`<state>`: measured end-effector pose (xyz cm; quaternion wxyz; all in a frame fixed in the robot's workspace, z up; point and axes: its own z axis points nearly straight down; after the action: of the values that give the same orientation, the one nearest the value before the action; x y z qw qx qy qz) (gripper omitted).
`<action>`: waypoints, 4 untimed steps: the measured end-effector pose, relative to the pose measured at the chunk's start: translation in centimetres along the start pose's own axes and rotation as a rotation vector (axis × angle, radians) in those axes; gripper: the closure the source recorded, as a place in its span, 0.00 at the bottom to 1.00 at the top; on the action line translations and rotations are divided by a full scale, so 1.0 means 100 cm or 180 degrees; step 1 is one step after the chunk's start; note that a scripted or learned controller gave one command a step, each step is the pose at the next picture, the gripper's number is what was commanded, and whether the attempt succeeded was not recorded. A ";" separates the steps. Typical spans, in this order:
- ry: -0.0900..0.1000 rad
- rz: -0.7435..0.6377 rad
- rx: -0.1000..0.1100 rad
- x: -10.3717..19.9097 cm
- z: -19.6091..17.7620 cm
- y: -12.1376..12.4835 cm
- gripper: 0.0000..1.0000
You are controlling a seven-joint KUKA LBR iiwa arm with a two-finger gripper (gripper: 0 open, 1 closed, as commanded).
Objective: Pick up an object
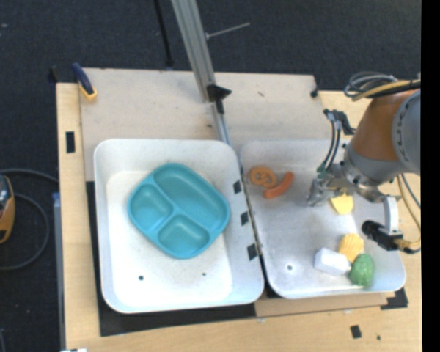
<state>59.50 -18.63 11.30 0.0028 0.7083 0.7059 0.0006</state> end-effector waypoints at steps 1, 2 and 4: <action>0.0001 -0.0017 -0.0009 -0.003 -0.061 0.010 1.00; 0.0001 -0.0019 -0.0008 -0.005 -0.115 0.012 1.00; 0.0012 -0.0032 0.0014 0.101 -0.109 0.030 1.00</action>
<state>62.50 -8.54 22.21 -0.0001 0.7047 0.7095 0.0004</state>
